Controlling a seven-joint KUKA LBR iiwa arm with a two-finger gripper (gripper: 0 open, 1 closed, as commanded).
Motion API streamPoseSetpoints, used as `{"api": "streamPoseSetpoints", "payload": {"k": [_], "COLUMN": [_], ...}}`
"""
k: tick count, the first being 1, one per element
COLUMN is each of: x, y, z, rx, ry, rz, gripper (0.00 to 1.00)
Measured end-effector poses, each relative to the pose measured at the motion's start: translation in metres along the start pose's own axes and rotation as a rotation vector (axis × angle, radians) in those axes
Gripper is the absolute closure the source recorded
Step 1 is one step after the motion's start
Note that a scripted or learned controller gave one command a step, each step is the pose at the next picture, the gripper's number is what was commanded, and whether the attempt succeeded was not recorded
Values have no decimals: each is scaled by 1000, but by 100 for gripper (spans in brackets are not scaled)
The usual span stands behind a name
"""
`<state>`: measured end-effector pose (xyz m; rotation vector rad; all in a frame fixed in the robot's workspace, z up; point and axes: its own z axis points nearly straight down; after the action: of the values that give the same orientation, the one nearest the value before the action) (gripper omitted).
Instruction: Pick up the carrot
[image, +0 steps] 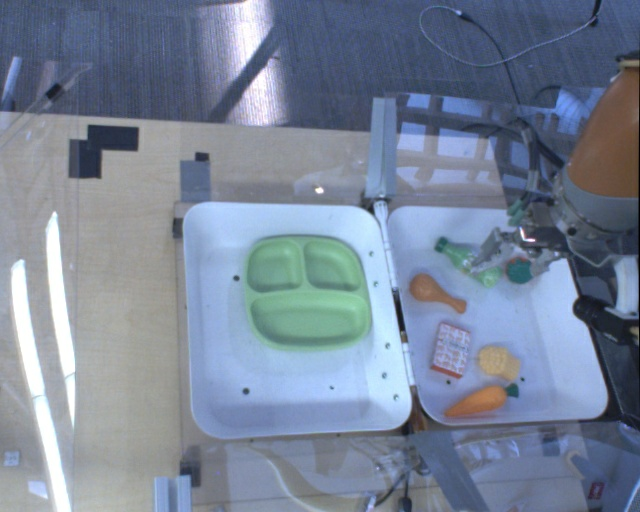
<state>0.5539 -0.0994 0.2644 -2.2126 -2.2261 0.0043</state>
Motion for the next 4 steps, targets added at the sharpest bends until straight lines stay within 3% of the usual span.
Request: {"api": "streamPoseSetpoints", "payload": {"k": [1, 2, 3, 4], "x": [-10, -71, -89, -95], "y": [-67, -64, -53, -52], "z": [146, 153, 167, 158], "rx": [0, -8, -37, -41], "ry": [1, 2, 5, -9], "rz": [24, 231, 195, 198], "gripper": [0, 0, 0, 100]}}
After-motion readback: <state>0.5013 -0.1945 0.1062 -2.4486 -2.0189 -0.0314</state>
